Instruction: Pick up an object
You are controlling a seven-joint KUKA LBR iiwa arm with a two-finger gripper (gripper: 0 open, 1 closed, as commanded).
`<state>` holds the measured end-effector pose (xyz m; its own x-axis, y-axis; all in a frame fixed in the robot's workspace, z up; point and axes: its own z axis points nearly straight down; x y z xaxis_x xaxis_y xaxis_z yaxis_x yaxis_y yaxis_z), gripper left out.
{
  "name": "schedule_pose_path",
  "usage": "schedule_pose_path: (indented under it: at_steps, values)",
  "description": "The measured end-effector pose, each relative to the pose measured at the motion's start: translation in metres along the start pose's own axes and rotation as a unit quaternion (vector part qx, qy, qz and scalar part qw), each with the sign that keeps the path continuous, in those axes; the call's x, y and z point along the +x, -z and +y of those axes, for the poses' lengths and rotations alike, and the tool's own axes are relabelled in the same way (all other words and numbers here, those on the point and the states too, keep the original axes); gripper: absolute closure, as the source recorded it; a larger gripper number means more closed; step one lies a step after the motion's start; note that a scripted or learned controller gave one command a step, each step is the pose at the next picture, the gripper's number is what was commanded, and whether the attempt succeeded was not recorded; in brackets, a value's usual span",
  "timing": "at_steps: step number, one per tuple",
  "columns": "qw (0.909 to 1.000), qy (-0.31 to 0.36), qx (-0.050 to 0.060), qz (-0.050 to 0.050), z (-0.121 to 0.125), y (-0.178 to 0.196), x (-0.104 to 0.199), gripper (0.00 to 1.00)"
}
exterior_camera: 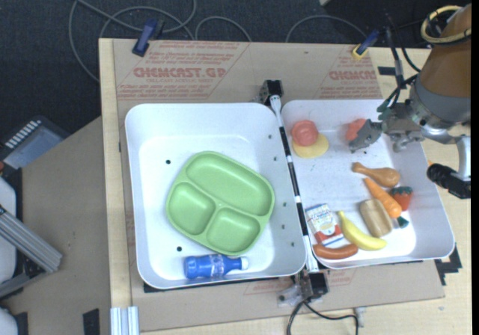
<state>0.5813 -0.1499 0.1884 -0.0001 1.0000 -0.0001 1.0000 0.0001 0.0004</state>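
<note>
Red toy (356, 130) sits right at the gripper (368, 137), just off its tip toward the bin divider, in the right bin's (438, 230) far end; jaw state, cannot tell from up here

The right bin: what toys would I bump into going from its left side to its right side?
Pink and yellow toy → banana → chicken drumstick → carrot. The gripper hovers by a red toy.
</note>
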Motion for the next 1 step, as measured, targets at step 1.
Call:
schedule_pose_path:
  at_steps: [1]
  values:
    - [1.0000, 0.000, 0.001, 0.000, 0.0422, -0.1051, -0.0406, 0.00]
